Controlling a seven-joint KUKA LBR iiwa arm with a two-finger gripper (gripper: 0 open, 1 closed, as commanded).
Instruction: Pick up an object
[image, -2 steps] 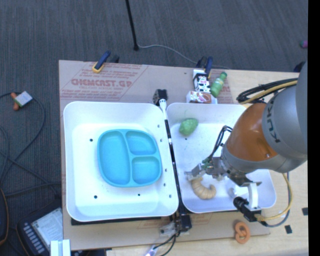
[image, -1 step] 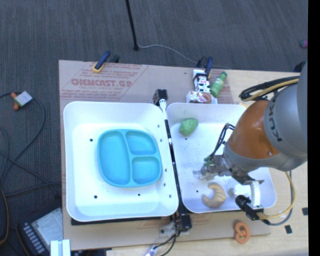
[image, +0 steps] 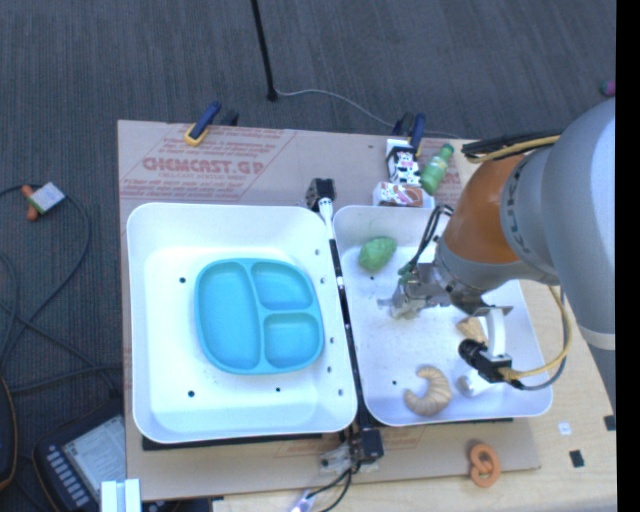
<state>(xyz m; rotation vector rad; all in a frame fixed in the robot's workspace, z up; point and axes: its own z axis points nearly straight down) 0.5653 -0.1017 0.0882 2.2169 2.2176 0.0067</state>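
Green lump (image: 377, 252) sits at 11 o'clock in the right bin (image: 530, 405), croissant-shaped piece (image: 428, 390) at 6. Pincer (image: 410, 300) hovers mid-bin between them; open or closed, cannot tell. Judgement: centre over one object, descend straight, close only once straddling it.

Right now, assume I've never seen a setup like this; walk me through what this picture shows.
This is one camera fixed above a bench, looking down at a slant. The big grey shape with an orange band is a robot arm reaching in from the right. Its gripper hangs low in the right white bin. I can't tell whether it holds anything. That bin contains a green lumpy object and a tan croissant-shaped piece. The left white bin holds a blue divided plate. Both bins sit on a brown board over grey carpet.
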